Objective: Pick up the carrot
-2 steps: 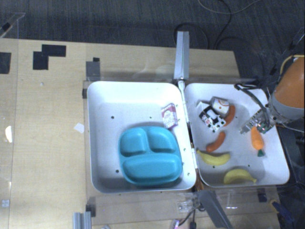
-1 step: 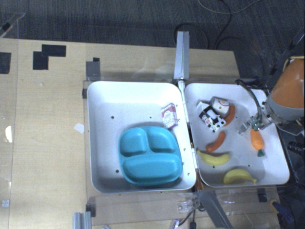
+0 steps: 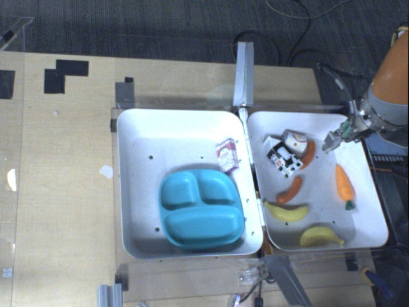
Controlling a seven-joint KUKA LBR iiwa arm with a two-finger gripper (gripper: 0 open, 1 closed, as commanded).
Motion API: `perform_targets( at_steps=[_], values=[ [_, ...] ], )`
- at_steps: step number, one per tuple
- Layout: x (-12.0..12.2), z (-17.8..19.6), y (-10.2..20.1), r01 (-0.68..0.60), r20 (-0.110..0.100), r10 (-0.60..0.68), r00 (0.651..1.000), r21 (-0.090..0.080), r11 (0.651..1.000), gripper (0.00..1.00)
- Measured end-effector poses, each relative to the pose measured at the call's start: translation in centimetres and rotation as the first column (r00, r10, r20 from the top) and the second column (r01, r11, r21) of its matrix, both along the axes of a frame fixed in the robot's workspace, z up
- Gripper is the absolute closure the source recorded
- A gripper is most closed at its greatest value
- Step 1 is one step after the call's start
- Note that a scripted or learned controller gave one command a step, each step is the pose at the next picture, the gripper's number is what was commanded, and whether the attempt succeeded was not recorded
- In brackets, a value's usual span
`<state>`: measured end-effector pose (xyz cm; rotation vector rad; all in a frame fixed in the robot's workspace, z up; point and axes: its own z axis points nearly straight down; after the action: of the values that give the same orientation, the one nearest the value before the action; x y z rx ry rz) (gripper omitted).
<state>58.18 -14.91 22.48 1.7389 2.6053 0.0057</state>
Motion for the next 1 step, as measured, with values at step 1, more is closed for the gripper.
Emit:
perform_targets(
  at_steps=[1],
  values=[
    [0.23, 1.21, 0.10, -0.007, 0.007, 0.007, 1.000, -0.002, 1.000, 1.00]
  ],
)
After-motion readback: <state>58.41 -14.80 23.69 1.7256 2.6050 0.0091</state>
